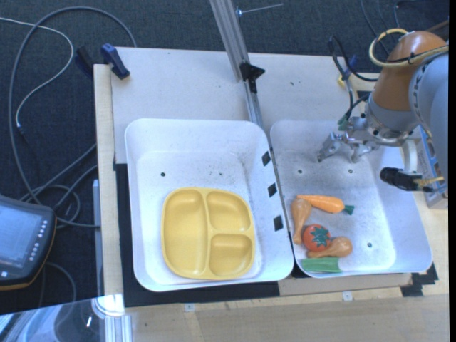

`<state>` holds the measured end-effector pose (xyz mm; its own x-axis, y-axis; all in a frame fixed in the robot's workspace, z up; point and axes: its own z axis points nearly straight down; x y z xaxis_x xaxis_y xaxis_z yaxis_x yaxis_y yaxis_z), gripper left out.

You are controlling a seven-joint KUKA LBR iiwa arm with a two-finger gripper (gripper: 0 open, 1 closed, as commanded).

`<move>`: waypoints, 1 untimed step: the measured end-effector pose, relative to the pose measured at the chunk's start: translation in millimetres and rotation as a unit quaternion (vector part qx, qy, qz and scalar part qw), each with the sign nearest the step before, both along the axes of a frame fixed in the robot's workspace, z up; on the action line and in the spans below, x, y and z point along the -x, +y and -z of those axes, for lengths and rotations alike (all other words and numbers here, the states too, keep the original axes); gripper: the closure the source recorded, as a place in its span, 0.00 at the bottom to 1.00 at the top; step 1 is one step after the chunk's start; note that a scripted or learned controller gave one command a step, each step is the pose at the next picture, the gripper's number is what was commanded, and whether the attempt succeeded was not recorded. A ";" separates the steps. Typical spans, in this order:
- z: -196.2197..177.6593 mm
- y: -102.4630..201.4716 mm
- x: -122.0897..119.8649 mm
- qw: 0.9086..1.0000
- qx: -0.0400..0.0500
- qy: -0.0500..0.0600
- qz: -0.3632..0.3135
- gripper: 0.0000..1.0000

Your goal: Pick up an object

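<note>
Gripper seen over far part of right bin, fingers spread, nothing held; toy carrot lies nearer

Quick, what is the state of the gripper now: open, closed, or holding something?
Gripper: it cannot be told whether open or closed; it hangs over the far part of the right bin, away from the toy food, with nothing seen in it.

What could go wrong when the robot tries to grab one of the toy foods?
The toys huddle together in the right bin's near corner: carrot, tomato and green piece nearly touch, so the claw might pinch two or knock one aside. They also lie close to the bin's wall, which could block a finger. The claw hangs over the far end, so a poorly aimed reach may miss.
</note>
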<state>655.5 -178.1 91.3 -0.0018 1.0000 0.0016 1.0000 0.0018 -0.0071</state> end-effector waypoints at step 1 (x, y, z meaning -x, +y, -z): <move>-15.9 -0.2 -2.5 1.000 0.001 -0.004 0.000 1.00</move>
